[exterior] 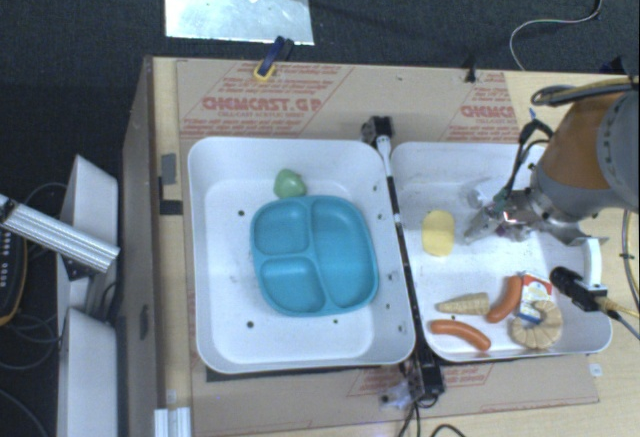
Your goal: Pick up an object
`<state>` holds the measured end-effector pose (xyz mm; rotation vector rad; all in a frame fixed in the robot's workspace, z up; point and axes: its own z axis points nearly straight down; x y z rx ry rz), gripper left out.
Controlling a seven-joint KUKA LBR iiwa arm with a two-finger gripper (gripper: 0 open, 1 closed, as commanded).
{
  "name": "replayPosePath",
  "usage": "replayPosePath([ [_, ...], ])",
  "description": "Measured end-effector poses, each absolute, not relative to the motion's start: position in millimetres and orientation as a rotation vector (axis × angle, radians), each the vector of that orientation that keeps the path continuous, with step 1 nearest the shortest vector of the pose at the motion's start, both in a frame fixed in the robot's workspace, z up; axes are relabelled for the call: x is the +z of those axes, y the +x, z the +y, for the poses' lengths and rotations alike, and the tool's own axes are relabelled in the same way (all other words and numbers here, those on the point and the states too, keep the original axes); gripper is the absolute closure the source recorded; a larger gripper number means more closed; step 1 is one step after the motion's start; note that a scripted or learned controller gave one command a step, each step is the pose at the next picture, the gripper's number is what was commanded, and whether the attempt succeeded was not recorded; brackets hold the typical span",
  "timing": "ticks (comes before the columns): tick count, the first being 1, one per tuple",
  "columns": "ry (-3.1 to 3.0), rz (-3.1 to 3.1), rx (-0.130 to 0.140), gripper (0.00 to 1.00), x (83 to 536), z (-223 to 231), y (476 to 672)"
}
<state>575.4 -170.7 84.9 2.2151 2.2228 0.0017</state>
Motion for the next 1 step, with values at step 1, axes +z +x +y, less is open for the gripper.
replayPosePath([
  [1,2.218,2.222,-0.001,0.00,84.4,-207.4,532.1],
])
